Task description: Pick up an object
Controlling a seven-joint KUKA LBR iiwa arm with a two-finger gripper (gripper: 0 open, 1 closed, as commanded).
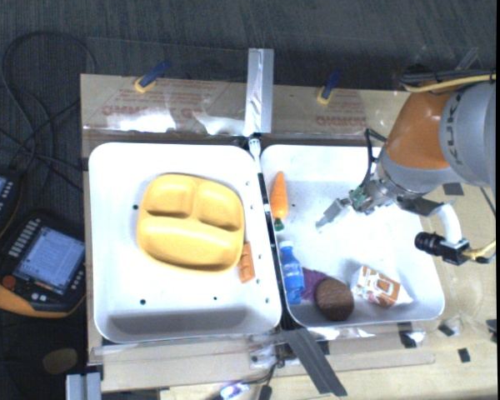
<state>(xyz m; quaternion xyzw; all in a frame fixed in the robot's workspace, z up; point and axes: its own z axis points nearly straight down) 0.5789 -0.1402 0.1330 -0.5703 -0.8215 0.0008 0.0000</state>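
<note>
At five o'clock from the gripper (pixel 337 211) (finger state: cannot tell), the carton (pixel 377 287) looks light and crushable; grasp its flat sides.

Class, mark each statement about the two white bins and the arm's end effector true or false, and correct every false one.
1. The yellow tray lies in the left bin. True.
2. The brown ball lies in the left bin. False: it lies in the right bin, near its front edge.
3. The end effector hangs over the right bin. True.
4. The end effector holds the blue bottle. False: the bottle lies in the right bin by the divider, apart from it.
5. The orange carrot lies against the divider. True.
</note>
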